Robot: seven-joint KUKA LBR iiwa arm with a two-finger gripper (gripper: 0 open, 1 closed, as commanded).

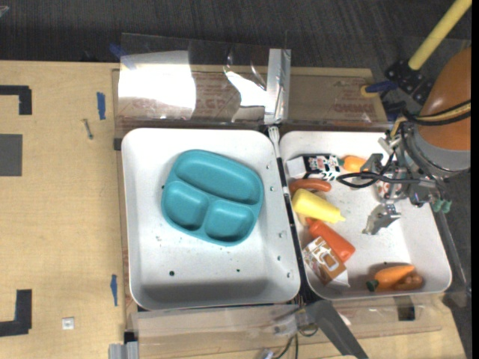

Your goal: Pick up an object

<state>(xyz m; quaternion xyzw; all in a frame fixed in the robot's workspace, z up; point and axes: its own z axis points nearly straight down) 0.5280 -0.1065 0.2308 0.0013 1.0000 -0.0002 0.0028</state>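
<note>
My gripper hangs over the right bin, above bare white floor in its middle right. To its left lie a yellow banana-like piece and an orange carton. A carrot lies near the bin's front right corner. At the back of the bin are a red sausage, a black-and-white carton and a small orange piece. Nothing shows in the gripper, and it touches none of these.
The left bin holds a teal divided plate. The arm's orange band and cables hang over the right bin's back right corner. A yellow rod slants at the top right. A clear plastic sheet lies behind the bins.
</note>
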